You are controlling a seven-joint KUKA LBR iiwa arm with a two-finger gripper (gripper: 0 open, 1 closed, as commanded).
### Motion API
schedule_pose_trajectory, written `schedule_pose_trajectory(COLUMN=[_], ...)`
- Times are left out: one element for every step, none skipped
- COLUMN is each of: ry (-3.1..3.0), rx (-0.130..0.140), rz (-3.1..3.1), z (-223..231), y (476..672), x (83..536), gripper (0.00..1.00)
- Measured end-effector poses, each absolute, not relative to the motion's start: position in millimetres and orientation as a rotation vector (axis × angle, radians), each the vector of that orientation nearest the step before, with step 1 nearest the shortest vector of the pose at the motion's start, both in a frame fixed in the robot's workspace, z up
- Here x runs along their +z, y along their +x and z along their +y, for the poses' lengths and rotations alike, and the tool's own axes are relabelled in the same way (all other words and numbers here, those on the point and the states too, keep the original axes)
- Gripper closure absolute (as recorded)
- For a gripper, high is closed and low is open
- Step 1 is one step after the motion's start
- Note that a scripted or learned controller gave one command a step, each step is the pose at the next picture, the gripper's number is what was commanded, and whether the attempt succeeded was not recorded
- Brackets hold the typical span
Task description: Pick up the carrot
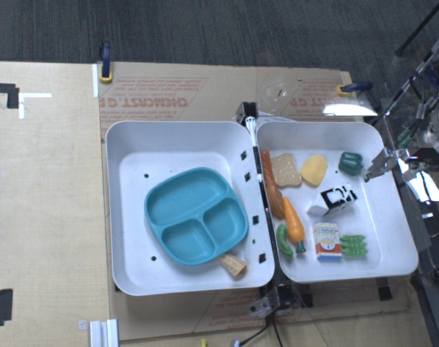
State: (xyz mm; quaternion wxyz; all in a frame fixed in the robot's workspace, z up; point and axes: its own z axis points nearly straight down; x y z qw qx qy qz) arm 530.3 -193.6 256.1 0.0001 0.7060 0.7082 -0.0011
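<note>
Carrot lies in right bin near its left wall, touching hot dog and green vegetable. Pincer at right wall; spread or pressed, cannot tell. Descend across carrot's narrow width, clear of neighbours.

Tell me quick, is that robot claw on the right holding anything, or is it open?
Gripper: over the right bin's right edge, apart from the carrot; nothing visibly held; open or shut cannot be told.
</note>
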Motion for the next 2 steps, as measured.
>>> schedule_pose_trajectory(ry=[2.213, 2.312], rx=[-0.004, 0.013], rz=[2.235, 2.119], z=[-93.9, -94.0], y=[477.7, 481.9], x=[155.2, 98.4], gripper=[0.00, 0.00])
